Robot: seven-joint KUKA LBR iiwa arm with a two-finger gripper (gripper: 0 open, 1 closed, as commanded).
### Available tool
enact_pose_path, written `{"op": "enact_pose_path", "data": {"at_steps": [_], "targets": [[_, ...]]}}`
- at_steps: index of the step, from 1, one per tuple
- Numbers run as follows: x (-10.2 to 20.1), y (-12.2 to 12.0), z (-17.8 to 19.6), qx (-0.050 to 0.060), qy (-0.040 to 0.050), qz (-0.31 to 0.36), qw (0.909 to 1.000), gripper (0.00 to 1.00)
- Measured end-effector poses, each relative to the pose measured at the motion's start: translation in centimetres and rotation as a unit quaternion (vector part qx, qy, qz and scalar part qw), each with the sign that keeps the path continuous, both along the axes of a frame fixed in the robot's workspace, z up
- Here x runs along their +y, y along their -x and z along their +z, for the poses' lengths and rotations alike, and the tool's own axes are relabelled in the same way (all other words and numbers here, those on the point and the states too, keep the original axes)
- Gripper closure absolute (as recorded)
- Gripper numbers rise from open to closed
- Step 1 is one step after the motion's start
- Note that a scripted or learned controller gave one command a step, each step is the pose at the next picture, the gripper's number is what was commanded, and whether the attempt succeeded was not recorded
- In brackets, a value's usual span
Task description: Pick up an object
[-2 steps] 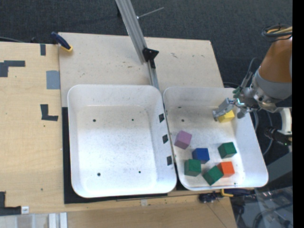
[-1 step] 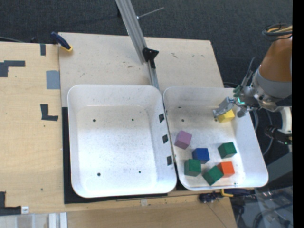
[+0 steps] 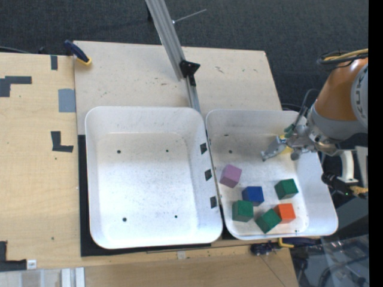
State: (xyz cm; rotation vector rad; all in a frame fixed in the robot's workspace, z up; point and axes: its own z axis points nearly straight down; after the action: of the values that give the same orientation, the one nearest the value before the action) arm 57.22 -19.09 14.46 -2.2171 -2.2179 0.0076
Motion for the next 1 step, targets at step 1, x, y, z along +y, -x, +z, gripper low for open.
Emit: {"op": "enact_pose_path", "data": {"at_steps": [1], "targets": [[0.11, 0.16, -5.44, 0.0, -0.0002, 0.0, 1.0, 0.0]]}}
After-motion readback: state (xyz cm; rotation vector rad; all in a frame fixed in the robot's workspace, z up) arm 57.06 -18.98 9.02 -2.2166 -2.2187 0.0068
